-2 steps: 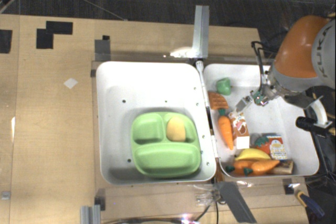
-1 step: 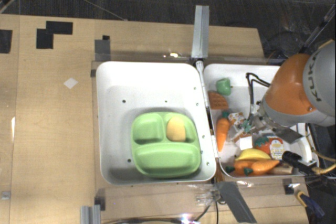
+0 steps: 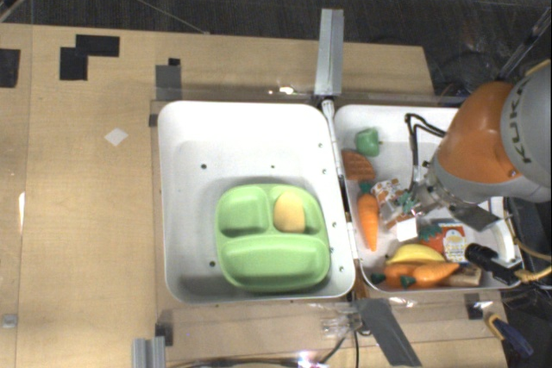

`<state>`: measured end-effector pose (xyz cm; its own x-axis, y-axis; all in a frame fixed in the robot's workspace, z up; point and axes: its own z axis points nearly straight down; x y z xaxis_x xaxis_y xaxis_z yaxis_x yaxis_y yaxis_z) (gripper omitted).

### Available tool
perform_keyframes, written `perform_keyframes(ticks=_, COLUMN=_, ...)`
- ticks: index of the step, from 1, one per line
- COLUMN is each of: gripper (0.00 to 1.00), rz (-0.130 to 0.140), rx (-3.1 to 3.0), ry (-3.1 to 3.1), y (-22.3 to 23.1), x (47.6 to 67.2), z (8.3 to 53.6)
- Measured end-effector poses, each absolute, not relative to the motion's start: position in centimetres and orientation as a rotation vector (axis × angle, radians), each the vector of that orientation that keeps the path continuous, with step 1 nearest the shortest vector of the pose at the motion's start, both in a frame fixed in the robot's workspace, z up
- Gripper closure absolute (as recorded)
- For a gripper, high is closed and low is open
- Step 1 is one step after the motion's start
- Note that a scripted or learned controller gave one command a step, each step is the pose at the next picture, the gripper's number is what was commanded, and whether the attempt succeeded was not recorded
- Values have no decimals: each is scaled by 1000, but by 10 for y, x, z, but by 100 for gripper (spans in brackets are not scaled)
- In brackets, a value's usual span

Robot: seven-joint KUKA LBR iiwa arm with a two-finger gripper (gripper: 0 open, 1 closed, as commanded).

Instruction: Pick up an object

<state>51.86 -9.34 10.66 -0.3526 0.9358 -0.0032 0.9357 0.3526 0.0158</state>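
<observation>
The right bin [image 3: 384,113] holds a heap of toy food. A green pepper [image 3: 368,141] lies at the back, with a brown-orange piece [image 3: 357,166] below it and a carrot [image 3: 368,221] along the left wall. At the front lie a banana [image 3: 414,254], a second carrot [image 3: 434,273] and a red packet [image 3: 452,240]. My gripper [image 3: 407,204] is low in the middle of this bin, just right of the long carrot and above a small white block [image 3: 405,229]. The orange-banded wrist [image 3: 476,144] hides what lies under it.
The left bin [image 3: 198,142] holds a green divided plate [image 3: 272,261] with a yellow round fruit [image 3: 290,211] in its upper right compartment. A metal post [image 3: 329,52] stands behind the seam between the bins. Wooden bench lies to the left.
</observation>
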Motion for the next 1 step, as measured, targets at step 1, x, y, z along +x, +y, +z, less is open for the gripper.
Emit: perform_keyframes(ticks=1, gripper=100, rz=6, rx=1986, ry=2430, y=-30, x=541, z=185)
